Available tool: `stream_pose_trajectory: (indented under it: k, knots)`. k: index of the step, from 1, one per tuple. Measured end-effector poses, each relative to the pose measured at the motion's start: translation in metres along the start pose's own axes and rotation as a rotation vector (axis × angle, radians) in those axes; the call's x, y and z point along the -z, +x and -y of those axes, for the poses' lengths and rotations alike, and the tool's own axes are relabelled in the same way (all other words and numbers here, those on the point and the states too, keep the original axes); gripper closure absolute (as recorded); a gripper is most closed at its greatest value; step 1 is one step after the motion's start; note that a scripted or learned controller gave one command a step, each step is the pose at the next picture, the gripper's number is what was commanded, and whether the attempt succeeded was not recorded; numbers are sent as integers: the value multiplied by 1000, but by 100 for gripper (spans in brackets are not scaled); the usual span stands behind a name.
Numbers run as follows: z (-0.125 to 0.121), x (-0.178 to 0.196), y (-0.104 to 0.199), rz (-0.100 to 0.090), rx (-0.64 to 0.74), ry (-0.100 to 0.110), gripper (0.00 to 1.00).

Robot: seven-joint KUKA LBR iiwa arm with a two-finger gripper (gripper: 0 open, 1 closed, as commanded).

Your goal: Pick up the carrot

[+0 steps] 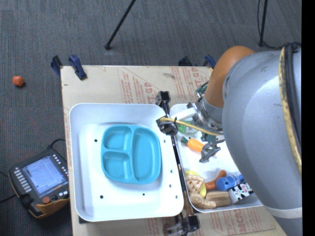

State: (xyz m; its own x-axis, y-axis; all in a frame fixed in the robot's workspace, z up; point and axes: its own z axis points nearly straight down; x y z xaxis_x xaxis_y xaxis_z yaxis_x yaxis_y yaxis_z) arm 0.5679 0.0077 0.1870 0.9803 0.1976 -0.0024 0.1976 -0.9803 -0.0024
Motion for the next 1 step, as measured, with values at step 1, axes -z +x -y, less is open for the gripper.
stream_pose_trajectory:
  k: [1]
  knots:
    - [5,0,-35,1,1,0,0]
